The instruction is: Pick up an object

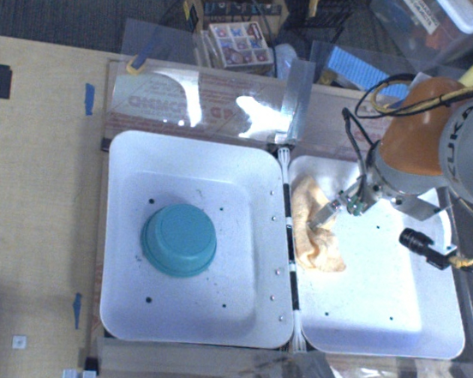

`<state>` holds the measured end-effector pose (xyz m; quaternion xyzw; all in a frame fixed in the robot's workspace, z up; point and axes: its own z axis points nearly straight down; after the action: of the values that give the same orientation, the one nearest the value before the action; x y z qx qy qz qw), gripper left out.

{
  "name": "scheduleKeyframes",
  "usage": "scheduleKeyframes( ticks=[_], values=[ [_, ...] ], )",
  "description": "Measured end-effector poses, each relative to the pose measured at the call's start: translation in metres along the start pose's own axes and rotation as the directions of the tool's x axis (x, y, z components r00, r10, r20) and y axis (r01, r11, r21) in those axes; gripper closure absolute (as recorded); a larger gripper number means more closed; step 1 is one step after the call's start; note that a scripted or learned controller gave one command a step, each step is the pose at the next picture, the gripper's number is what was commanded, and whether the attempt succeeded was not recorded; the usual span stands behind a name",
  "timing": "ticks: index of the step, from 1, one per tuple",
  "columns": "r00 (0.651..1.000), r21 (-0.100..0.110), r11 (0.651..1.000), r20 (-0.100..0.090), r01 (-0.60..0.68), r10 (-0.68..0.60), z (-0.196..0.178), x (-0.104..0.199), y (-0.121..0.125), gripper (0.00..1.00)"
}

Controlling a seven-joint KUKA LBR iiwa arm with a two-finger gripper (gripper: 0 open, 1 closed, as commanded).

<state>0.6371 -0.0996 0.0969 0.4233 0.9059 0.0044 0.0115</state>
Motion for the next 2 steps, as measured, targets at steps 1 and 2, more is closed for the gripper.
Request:
scheduleKeyframes(
  ticks=[1, 2],
  values=[
    [0.999, -0.001, 0.999, 0.001, -0.050, 0.050, -0.001, 0.023, -0.028, 0.00],
    [0.997, -0.002, 0.997, 0.002, -0.074, 0.074, -0.001, 0.036, -0.045, 0.00]
  ],
)
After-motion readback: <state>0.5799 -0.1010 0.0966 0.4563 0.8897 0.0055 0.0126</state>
